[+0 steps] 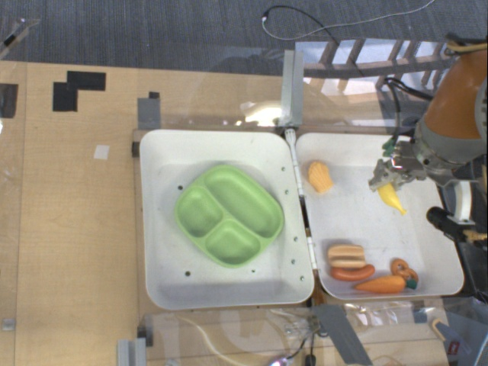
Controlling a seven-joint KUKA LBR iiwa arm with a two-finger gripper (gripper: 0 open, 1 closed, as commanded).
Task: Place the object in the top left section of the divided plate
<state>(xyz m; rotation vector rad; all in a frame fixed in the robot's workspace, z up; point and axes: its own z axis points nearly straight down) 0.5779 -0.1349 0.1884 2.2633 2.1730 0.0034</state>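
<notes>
A green divided plate (229, 213) lies in the left white bin (164, 280), with two sections toward the back and one toward the front. My gripper (393, 175) hangs over the right bin (450, 277), near its back right part. A small yellow banana-like piece (394, 198) sits directly under the gripper's tip, its upper end hidden by the gripper. Whether the piece is gripped or lying on the bin floor does not show.
The right bin also holds a yellow-orange corn piece (320, 177) at the back left, and a hot dog (347, 256), a carrot (380, 284) and a small orange pepper (402, 268) along the front. A metal divider (299, 197) separates the bins.
</notes>
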